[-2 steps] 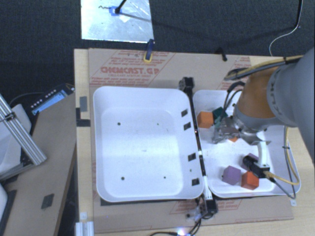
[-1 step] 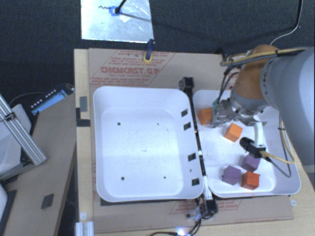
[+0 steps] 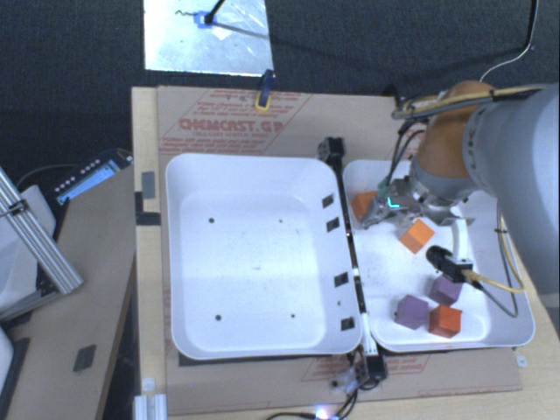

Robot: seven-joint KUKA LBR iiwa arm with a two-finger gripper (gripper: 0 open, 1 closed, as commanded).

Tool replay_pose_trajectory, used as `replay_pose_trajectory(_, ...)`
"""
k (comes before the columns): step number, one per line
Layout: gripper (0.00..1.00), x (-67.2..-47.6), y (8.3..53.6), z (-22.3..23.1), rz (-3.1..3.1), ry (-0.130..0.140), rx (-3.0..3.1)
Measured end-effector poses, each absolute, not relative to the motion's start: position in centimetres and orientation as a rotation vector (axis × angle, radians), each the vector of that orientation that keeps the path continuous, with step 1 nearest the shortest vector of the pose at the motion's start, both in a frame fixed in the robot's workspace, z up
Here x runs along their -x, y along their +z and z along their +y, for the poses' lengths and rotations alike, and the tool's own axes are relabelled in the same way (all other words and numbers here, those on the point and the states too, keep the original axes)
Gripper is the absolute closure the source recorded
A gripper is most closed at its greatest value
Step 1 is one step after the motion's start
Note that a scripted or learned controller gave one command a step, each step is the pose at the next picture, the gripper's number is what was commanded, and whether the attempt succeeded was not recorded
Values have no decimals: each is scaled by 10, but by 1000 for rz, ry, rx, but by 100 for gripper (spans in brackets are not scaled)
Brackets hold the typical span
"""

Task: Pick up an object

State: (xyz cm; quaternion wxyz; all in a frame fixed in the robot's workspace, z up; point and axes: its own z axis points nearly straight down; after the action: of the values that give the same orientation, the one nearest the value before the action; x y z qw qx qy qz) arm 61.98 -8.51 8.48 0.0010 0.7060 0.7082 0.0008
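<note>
The bench [image 3: 105, 234] carries a cardboard sheet [image 3: 227, 121] under 2 white bins; the left bin [image 3: 254, 252] lies beside the right bin [image 3: 516, 322]. The grey arm [image 3: 516, 147] hangs over the right bin, covering its far half. Its gripper [image 3: 389, 206] sits low between 2 orange blocks, one [image 3: 363, 205] at its left, one [image 3: 417, 235] at its right; whether it grips anything, I cannot tell. Nearer lie 2 purple blocks [image 3: 411, 311] [image 3: 445, 289] and a third orange block [image 3: 444, 320].

Dark carpet floor [image 3: 70, 59], shiny metal sheet [image 3: 207, 23], tan bench [image 3: 87, 304]
</note>
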Motion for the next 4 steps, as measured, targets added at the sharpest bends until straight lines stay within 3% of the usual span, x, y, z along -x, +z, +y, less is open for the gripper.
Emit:
replay_pose_trajectory(1, 0, -659, 85, -104, 2261, -47, -2235)
replay_pose_trajectory(2, 100, -657, 93, -104, 2259, -44, -2232)
replay_pose_trajectory(3, 100, -652, 190, -42, 2218, -15, -2213)
replay_pose_trajectory(4, 100, -656, 191, -43, 2199, -27, -2226)
